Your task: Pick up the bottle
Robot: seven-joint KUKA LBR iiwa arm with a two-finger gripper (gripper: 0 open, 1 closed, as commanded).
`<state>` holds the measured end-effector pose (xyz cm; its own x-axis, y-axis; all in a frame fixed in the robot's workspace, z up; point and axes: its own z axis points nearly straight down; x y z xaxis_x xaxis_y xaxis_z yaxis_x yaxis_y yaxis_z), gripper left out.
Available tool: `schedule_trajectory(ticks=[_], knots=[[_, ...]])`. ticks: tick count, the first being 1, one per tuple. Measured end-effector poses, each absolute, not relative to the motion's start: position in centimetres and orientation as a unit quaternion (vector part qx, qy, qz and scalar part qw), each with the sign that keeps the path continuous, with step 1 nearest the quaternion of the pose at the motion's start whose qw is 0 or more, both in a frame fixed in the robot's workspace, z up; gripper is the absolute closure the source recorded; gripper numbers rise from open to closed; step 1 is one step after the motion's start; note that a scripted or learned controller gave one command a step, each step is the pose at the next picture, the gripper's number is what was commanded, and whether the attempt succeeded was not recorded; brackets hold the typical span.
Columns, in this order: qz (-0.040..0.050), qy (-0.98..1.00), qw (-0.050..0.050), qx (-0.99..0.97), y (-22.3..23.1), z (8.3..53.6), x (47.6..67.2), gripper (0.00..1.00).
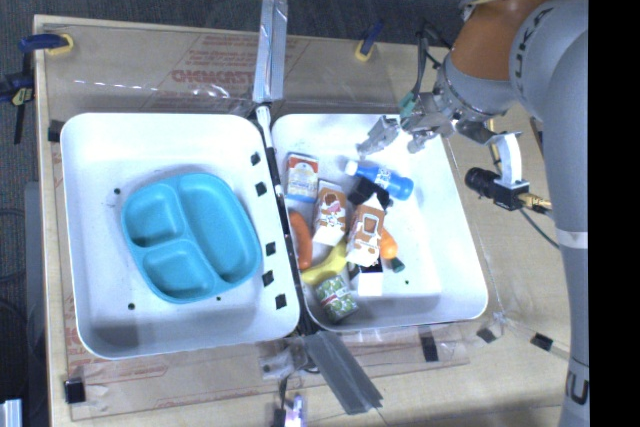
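Camera view: two shallow white bins are seen side by side on the bench. In the left bin point(90, 245) a blue divided tray point(188, 233) is laid flat, with three compartments visible, filling much of the floor.

In the right bin point(450, 245) a cluster of small goods is gathered toward the bin's left and middle. A small carton point(302, 175) is placed at about 10 o'clock of the bin's centre, and two brown-and-white cartons point(330, 213) are laid just below it, side by side. An orange carrot-like piece point(301, 240) is set along the left wall, a yellow banana-like piece point(327, 265) is tucked under the cartons at 7 o'clock, and a greenish packet point(336, 297) is found at 6 o'clock near the front wall.

The bottle point(385, 181) — blue, lying on its side — is found at about 12 o'clock of the cluster, touching the upper edge of the right-hand carton point(368, 230); its upper and right sides face bare bin floor.

The gripper point(398, 130) is positioned just above the bottle at 12 o'clock, near the bin's rear wall. Its fingers are seen spread apart, with nothing between them — the bottle is not gripped. The grey arm point(545, 65) is extended in from 3 o'clock.
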<state>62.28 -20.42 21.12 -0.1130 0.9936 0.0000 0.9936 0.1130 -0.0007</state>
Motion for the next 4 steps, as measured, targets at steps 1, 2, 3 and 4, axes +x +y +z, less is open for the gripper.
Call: schedule_trajectory(ticks=[1,2,3,4], knots=[[0.0012,-0.741,0.001,-0.671,-20.9,18.9,60.4,0.0],[0.0013,-0.735,0.002,-0.678,-20.9,18.1,60.3,0.0],[0.0002,-0.804,-0.001,-0.595,-18.8,26.2,65.7,0.0],[0.0011,-0.792,0.001,-0.611,-21.0,19.4,60.7,0.0]])
